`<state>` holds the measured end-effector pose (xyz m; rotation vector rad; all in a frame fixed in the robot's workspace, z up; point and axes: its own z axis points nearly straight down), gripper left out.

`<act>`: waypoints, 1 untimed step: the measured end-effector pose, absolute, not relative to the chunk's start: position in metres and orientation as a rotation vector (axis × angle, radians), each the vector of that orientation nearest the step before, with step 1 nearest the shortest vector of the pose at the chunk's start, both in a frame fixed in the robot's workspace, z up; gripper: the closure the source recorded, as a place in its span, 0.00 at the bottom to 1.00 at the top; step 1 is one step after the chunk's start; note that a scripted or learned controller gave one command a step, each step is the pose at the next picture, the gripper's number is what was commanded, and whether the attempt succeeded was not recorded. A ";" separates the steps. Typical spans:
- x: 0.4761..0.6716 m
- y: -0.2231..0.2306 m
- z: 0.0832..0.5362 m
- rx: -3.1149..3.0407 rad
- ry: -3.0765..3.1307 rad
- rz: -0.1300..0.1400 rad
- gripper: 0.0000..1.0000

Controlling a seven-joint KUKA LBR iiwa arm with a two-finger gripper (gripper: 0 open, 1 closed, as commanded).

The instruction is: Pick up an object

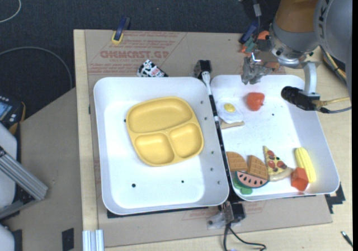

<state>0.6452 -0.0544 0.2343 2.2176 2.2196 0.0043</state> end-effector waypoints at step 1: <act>0.651 -0.062 0.232 2.219 2.218 0.002 1.00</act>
